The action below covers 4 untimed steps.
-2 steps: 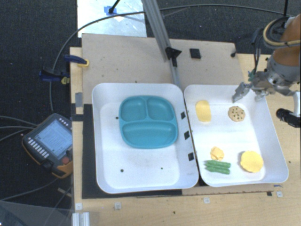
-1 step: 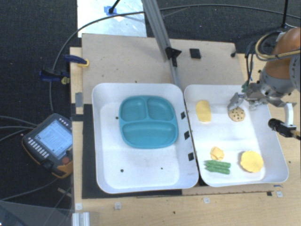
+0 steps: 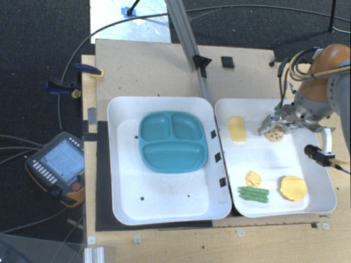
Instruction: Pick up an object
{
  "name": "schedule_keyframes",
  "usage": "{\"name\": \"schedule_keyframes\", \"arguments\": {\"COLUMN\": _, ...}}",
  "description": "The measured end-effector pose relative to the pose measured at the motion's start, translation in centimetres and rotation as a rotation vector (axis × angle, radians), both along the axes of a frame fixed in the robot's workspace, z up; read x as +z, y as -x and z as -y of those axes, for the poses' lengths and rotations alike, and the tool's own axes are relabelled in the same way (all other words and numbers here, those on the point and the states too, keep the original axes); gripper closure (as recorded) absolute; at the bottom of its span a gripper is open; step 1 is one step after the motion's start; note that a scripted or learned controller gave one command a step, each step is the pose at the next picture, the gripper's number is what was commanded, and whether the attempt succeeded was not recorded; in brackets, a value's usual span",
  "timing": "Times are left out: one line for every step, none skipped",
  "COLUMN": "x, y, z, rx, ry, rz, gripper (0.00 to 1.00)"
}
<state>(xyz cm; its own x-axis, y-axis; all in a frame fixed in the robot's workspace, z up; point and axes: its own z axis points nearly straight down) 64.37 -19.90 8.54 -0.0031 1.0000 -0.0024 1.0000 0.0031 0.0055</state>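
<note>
My gripper point(image 3: 272, 127) hangs low over the back of the right bin point(image 3: 329, 201), reaching in from the right. Directly under its tip lies a brown speckled cookie point(image 3: 274, 136), touching it or nearly so. Whether the cookie is gripped does not show. To the left lies a pale yellow oblong piece point(image 3: 237, 129). Toward the bin's front are a small yellow piece point(image 3: 253, 178), green beans point(image 3: 254, 194) and a round yellow piece point(image 3: 293, 188).
The left bin point(image 3: 126, 201) holds a teal divided plate point(image 3: 173, 141). A grey pole point(image 3: 184, 29) slants down to the bins' back edge. A black fitting on the arm point(image 3: 318, 155) hangs over the right bin's right side. A teach pendant point(image 3: 57, 166) lies left of the bench.
</note>
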Motion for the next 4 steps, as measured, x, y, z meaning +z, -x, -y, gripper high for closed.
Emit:
{"name": "schedule_keyframes", "arguments": {"x": 1.4, "y": -0.2, "z": 0.0, "rx": 0.003, "ry": 0.002, "rz": 0.007, "gripper": 1.0}}
{"name": "schedule_keyframes", "arguments": {"x": 7.3, "y": -1.1, "z": -0.8, "rx": 0.004, "ry": -0.001, "rz": 0.003, "gripper": 1.0}}
{"name": "schedule_keyframes", "arguments": {"x": 13.3, "y": -0.4, "z": -0.6, "rx": 0.001, "ry": 0.0, "rz": 0.003, "gripper": 1.0}}
{"name": "schedule_keyframes", "arguments": {"x": 16.6, "y": -0.5, "z": -0.6, "rx": 0.004, "ry": -0.001, "rz": 0.001, "gripper": 1.0}}
